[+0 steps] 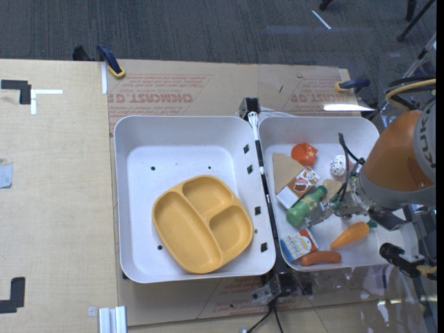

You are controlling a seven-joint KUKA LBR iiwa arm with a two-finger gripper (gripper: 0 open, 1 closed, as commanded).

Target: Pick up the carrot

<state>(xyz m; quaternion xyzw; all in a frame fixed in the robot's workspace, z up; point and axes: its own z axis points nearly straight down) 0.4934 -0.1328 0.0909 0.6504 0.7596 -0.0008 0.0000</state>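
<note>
We locate the carrot point(350, 234) lying on its side in the lower right part of the right bin point(316, 125), orange body with a green tip toward the arm, apart from the red sausage-shaped item point(320, 258) just below it. The claw point(331, 210) sits low in the same bin, just left of the carrot and close to the green bottle point(306, 206); we cannot tell from this angle whether it stands wide or narrow, and nothing shows clearly held in it. The left bin point(125, 186) holds a yellow divided plate point(202, 222) and plays no part in this step. We judge the main risk to be a misplaced grasp: the claw appears nearer the bottle and the small carton point(298, 245) than the carrot, so closing here may seize or push a neighbour. A second risk is that the tapered, smooth carrot rolls or slips out if gripped near its thin end. Crowding against the bin wall may also block the descent
</note>
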